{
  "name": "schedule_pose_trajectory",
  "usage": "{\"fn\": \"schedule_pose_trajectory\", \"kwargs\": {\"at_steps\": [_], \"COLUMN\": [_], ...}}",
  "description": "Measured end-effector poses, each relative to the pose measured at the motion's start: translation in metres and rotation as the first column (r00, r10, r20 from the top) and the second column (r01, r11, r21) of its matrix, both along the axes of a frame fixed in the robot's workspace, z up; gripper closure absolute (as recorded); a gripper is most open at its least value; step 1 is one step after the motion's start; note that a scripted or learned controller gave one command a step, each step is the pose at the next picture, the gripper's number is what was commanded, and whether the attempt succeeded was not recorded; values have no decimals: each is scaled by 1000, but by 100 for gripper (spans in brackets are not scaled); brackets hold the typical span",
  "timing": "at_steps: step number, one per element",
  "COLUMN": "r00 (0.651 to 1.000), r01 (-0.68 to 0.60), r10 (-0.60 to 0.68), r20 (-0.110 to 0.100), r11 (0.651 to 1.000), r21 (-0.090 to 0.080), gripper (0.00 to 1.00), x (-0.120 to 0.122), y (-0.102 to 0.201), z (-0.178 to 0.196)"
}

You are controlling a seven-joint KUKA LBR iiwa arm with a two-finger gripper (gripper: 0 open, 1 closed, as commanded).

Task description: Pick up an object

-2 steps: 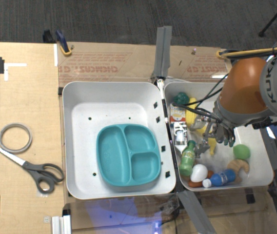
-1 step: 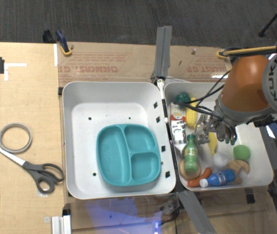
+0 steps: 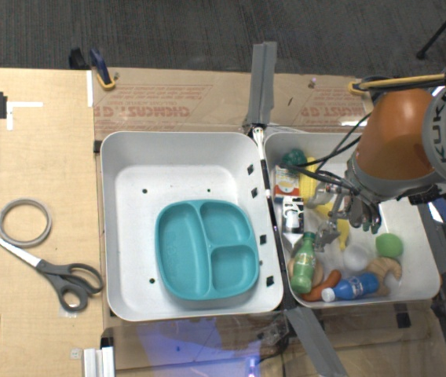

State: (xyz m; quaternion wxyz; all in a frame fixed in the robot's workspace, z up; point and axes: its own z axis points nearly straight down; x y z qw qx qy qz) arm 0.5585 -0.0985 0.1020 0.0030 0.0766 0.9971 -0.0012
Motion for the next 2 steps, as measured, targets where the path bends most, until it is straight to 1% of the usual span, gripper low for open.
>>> {"fn": "schedule_pose_trajectory", "kwargs": {"at_steps": [1, 2], "r00": [1000, 995], "r01": [-2, 100], "r10": [2, -100], "r20": [4, 0], "r11": [1000, 995], "r21": [-2, 2], "gripper": [100, 100], "x": [1, 34], "y": [0, -87], "z": [10, 74]}}
